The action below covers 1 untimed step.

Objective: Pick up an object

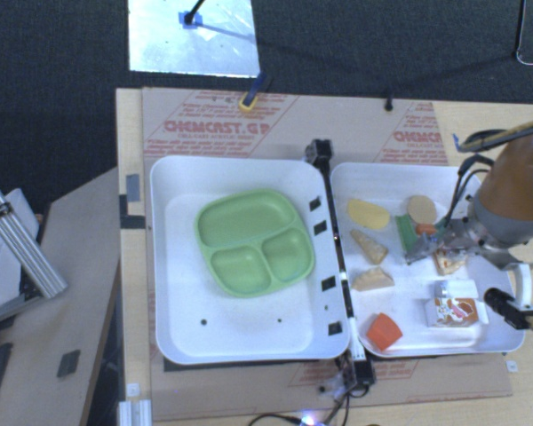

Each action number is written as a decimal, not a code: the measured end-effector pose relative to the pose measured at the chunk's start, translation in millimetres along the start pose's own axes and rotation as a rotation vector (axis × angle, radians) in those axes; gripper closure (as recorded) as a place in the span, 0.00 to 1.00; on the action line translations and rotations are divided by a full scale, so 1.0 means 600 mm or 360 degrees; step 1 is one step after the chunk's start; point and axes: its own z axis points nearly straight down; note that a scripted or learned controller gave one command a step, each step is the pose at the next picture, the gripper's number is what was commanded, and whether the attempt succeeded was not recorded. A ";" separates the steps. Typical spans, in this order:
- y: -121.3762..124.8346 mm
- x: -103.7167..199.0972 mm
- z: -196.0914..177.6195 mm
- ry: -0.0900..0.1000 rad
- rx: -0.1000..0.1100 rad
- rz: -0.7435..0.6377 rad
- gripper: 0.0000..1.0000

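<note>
At the near edge of the right-hand shallow white plastic bin point(506, 349), a small orange-red rounded block point(385, 330) sits by the front corner, well apart from the arm. Just beyond it lies a white carton with a red-and-brown printed label point(454, 305), and to its left a pale wedge-shaped piece point(373, 280). The grey arm with the orange band point(515, 189) enters from the right and drops its gripper point(437, 245) among the middle items, over a green rectangular piece point(406, 232) and a small tan-and-white crumbly object point(448, 260); how far the gripper is spread, or whether it has hold of anything, cannot be told at this slant. Farther back rest a second pale wedge point(369, 246), a yellow oval lump point(369, 213) and a tan round disc point(421, 209). The left-hand white bin point(173, 238) carries a light green plastic tray with 3 compartments point(254, 241). The pick looks undecided. With 2 items crowded under the tool, a clean grab probably needs it centred on 1 of them, closing across its narrow side, then lifting straight up clear of the neighbours.
</note>
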 end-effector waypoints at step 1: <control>0.006 -0.004 -0.023 -0.0013 -0.0023 0.0000 1.00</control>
